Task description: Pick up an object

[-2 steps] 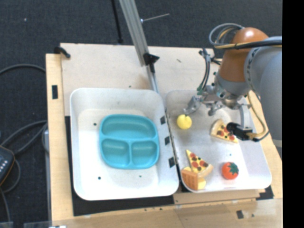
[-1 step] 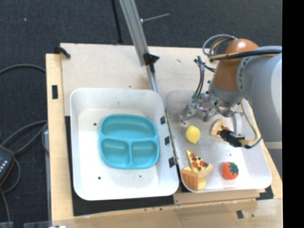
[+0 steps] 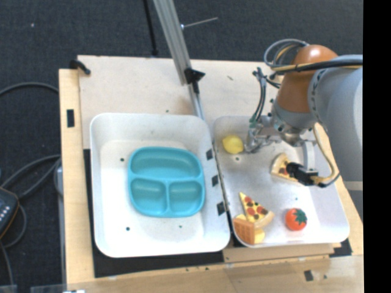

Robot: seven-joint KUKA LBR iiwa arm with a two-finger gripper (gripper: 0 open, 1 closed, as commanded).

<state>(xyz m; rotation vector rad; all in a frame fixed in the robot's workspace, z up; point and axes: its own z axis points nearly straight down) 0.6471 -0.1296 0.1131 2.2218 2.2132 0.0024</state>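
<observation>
In the right bin [image 3: 327, 224] lie a yellow lemon-like ball [image 3: 231, 144] at the far left, a pizza slice [image 3: 252, 207] and a waffle-like piece [image 3: 248, 229] at the near left, a red tomato [image 3: 295, 219] at the near right, and a yellow-and-white wedge [image 3: 281, 167] in the middle. My gripper [image 3: 255, 142] hangs low at the bin's far side, just right of the yellow ball and left of the wedge. Nothing visible sits between its tips.
The left bin [image 3: 110, 224] bears a blue divided tray [image 3: 165, 180]. A slanted metal rail [image 3: 174, 35] rises behind the bins. The grey arm with its orange band [image 3: 305, 72] covers the right bin's far right corner. Cables loop near the wedge.
</observation>
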